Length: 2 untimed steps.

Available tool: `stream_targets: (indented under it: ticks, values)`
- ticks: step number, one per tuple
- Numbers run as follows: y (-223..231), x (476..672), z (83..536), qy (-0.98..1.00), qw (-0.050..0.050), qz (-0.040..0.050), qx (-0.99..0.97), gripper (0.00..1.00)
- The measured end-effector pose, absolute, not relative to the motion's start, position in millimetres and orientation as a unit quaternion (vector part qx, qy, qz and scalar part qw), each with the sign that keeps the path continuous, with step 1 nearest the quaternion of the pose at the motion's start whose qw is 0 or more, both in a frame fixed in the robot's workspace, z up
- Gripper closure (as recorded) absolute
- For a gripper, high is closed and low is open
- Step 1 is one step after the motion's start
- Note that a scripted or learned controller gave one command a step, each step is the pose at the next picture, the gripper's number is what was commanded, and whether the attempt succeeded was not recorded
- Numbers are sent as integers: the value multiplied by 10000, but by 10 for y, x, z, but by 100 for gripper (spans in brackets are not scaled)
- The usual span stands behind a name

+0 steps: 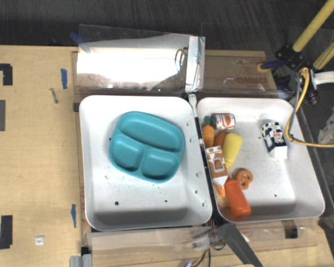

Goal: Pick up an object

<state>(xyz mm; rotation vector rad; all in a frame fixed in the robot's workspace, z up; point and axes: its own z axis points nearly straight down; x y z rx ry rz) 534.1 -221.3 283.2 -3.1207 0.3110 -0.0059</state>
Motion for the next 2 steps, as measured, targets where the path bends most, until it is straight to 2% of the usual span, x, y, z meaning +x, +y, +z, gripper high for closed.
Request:
stream_targets:
  ticks: [1,2]
  values:
    - [-2213,5623,3140,992,25,-27,-9951,100]
    - [-2167,6587,3103,986,40,-5,-9951,100]
